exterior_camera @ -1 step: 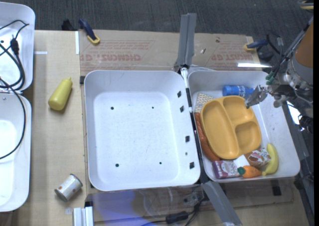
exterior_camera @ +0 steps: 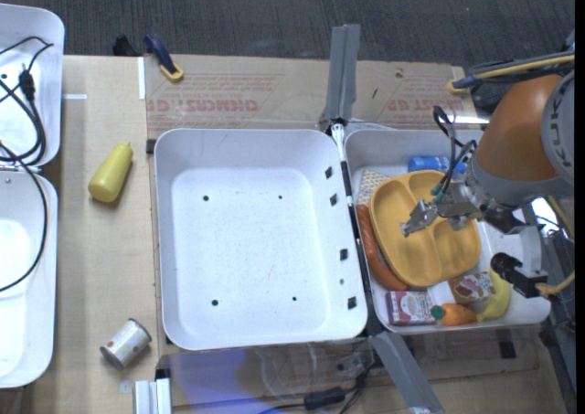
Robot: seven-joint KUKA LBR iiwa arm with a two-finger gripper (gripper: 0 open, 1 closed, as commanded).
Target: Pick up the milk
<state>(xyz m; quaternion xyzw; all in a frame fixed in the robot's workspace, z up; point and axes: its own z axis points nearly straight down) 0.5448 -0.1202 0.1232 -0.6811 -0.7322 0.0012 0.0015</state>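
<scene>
The milk [exterior_camera: 409, 306] looks like a small red and white carton lying flat at the front of the right bin [exterior_camera: 539, 310], next to a carrot [exterior_camera: 454, 314]. My gripper [exterior_camera: 423, 218] hangs over a yellow divided plate [exterior_camera: 430, 243] in the middle of that bin, well behind the carton and not touching it. The arm, with its orange band [exterior_camera: 516, 133], comes in from the right above the bin.
A sausage [exterior_camera: 373, 248] lies along the plate's left edge. A banana [exterior_camera: 498, 298] and a small packet [exterior_camera: 471, 288] sit at the front right, and a blue item [exterior_camera: 426, 164] at the back. The left bin [exterior_camera: 183, 220] adjoins. On the bench lie a yellow bottle [exterior_camera: 111, 173] and a can [exterior_camera: 124, 342].
</scene>
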